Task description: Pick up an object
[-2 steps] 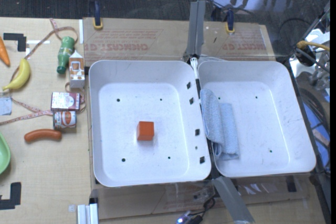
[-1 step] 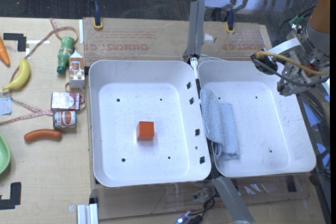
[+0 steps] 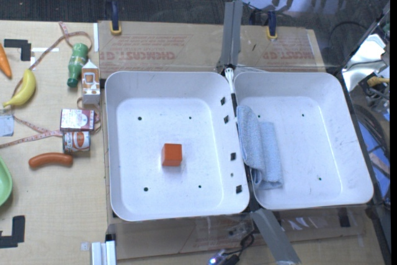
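A small orange-red cube [image 3: 172, 154] sits near the middle of the left white bin [image 3: 124, 195], a little toward its front. A folded light-blue cloth [image 3: 260, 146] lies along the left side of the right white bin [image 3: 347, 133], running from its middle to near its front wall.
On the wooden bench left of the bins lie toy foods: a banana [image 3: 22, 90], a green bottle [image 3: 77, 61], a small carton [image 3: 90, 85], a box [image 3: 77, 119], a can [image 3: 77, 141], a sausage [image 3: 50, 161]. Cables and gear [image 3: 372, 80] crowd the right edge.
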`<state>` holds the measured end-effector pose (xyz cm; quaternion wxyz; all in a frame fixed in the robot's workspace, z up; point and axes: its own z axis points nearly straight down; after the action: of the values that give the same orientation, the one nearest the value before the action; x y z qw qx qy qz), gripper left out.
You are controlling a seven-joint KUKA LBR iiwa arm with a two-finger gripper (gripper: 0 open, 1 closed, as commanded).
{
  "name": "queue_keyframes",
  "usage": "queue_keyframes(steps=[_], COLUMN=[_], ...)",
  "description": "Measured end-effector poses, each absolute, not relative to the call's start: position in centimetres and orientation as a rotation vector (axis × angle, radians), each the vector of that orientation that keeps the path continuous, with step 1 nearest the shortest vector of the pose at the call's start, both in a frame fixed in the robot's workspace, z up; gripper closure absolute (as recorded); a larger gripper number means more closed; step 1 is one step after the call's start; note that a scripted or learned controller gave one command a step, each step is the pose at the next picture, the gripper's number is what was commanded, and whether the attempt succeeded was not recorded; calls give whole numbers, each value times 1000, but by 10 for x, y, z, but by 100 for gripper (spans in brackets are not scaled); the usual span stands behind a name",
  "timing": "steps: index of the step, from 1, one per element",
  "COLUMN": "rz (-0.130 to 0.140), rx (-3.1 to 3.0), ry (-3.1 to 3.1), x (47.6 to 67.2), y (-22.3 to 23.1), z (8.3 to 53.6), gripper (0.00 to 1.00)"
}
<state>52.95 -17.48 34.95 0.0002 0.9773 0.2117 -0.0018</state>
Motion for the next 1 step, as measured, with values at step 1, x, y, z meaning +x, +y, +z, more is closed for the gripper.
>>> queue_keyframes(steps=[1], rz=[-4], rx=[3125], ry=[314], x=[531], y=[-66], z=[361], gripper=[100])
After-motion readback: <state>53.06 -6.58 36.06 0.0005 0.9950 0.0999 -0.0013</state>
